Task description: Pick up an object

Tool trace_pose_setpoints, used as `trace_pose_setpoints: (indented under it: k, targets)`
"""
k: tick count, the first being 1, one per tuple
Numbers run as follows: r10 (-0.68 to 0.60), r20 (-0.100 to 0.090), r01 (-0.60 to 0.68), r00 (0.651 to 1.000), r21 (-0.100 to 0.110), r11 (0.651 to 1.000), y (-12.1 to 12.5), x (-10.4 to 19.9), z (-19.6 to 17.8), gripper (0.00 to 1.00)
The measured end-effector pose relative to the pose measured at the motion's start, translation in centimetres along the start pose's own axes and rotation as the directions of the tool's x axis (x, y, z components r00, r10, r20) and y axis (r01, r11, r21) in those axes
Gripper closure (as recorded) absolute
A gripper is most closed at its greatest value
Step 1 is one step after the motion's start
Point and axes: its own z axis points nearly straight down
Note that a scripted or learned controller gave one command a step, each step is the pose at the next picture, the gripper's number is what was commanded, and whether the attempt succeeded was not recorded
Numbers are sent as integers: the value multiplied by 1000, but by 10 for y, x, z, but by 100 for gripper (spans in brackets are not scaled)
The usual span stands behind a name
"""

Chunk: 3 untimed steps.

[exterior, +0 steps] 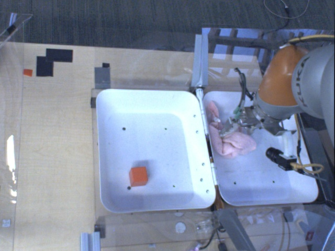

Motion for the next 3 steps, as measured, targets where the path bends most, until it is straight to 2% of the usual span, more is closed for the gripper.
trace_pose_setpoints:
  k: [1,2,3]
  targets:
    - [-116,3,116,993,-11,993,-15,-38,25,0]
    - [32,2,-32,999,-11,999,40,-15,26,0]
    - [2,4,-2,1000,-10,1000,29,-63,26,0]
